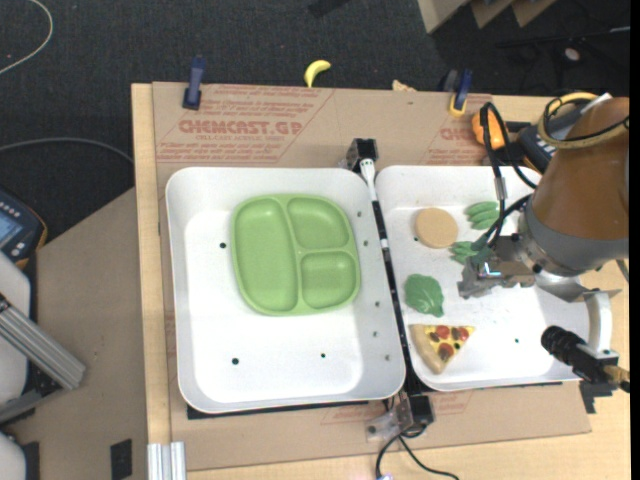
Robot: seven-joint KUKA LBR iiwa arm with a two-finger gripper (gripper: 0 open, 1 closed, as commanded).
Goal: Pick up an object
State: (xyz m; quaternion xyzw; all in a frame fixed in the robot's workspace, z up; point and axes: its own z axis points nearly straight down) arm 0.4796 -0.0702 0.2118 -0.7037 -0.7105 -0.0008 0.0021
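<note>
The right bin (pixel 520 353) holds a round tan cookie (pixel 436 227), a green leafy piece (pixel 423 293), a pizza slice (pixel 442 342) and green bean-like pieces (pixel 481 214). My gripper (pixel 481 271) hangs low over the right bin's middle, just right of the leafy piece and below the beans. A small green piece (pixel 465 252) lies right against the gripper's left side. The arm's grey body and orange band (pixel 588 183) cover the bin's right part.
The left bin (pixel 200 268) holds a green three-compartment plate (pixel 296 253). A black divider strip (pixel 380 248) runs between the bins. Blue clamps (pixel 193 84) and a yellow banana-shaped toy (pixel 317 70) sit at the bench's far edge.
</note>
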